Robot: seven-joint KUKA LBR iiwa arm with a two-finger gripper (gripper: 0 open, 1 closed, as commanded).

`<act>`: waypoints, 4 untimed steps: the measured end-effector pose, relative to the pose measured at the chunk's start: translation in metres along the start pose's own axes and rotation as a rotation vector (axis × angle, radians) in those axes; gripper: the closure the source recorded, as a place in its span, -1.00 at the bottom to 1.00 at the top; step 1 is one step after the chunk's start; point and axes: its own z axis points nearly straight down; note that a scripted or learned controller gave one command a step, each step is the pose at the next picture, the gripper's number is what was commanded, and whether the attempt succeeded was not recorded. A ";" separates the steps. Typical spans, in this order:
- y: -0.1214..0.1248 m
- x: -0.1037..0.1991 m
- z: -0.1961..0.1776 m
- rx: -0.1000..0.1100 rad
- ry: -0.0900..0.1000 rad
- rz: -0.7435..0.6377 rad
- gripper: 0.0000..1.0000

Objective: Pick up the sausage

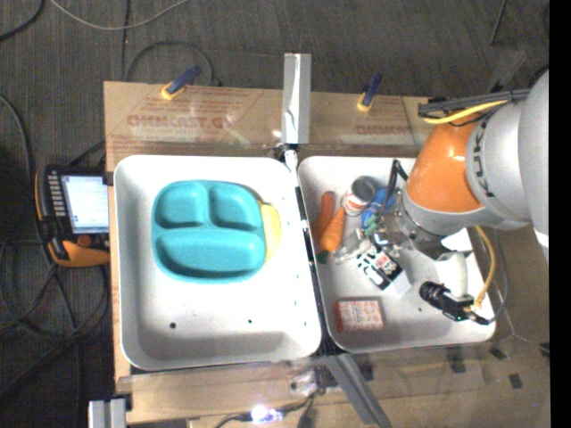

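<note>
Camera view: we look down at a slant on two white bins set side by side on a brown board.
Left bin (134,328): we see a teal compartment tray (210,231) lying flat in its far half, with a pale yellow thing (271,224) tucked against the tray's right edge.
Divider: the bins meet at the middle, under an upright metal post (296,96).
Right bin (410,333): we find the clutter packed in its far-left part.
Sausage (331,221): we take the orange-brown stick by the right bin's left wall to be it; it lies lengthwise, far end to near end, untouched and apart from the tool.
Neighbours: a small round can (363,188) sits just right of the sausage's far end; a flat reddish packet (359,314) lies nearer us, well apart.
Gripper (379,261): we see it low in the right bin, right of the sausage, over a black-and-white item; whether it is spread or pressed together we cannot tell.
Arm: it reaches in from the right, orange band (451,181) above the wrist, bent down into the bin.
</note>
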 end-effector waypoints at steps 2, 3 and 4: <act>0.051 0.000 0.019 -0.007 -0.001 0.367 -1.00; 0.052 0.001 0.009 -0.008 0.000 0.366 1.00; -0.008 0.008 0.002 0.003 -0.001 0.036 1.00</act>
